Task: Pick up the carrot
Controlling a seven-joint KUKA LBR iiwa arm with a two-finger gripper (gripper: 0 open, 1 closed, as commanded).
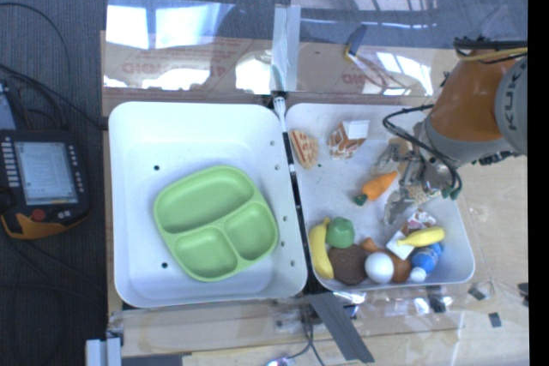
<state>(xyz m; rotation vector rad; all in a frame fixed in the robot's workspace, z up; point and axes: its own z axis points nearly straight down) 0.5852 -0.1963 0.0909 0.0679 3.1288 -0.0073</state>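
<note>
The carrot [378,185], orange with a small green tip, lies flat in the middle of the right bin [459,266], tip pointing lower left. My gripper [401,203] hangs just to the carrot's right and slightly nearer the front, close to it. Nothing shows between the gripper and the carrot, and the carrot rests on the bin floor. The grey arm with its orange band [470,103] reaches in from the right edge and hides part of the bin behind it.
Toy food crowds the right bin's front: a banana [319,249], green pepper [341,231], brown piece [347,264], white egg [378,267], yellow and blue items [424,246]. Two snack pieces [303,147] [348,138] lie at the back. A green divided plate [218,221] sits in the left bin.
</note>
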